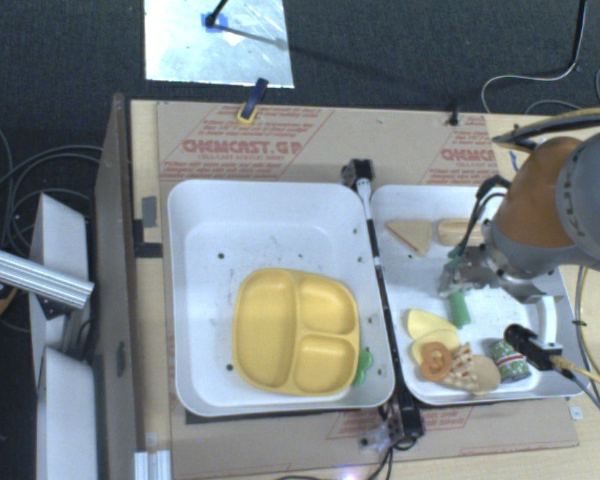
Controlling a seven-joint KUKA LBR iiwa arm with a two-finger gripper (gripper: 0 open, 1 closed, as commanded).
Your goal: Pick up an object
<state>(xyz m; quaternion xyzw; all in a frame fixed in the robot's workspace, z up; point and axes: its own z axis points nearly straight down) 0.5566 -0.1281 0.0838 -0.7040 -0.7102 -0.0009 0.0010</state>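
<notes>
Green stick (460, 309): lies in the right bin (552, 388), about mid-bin, long axis running near to far, slightly tilted. Looks small, light and stiff, probably smooth plastic, so likely slippery and prone to rolling; not fragile by the look. Best taken across the narrow width at mid-length, to avoid pivoting out of the grip.

Gripper (463, 276): hangs just far of the stick's far end, low over the bin floor, close to it or touching; cannot tell which. Open or closed: cannot tell from this slant. Nothing visibly held.

Close by: yellow piece (429, 323) just left and near of the stick, tan wedge (410, 234) and roll (454, 231) farther off. Crowded near-right corner best avoided.
</notes>
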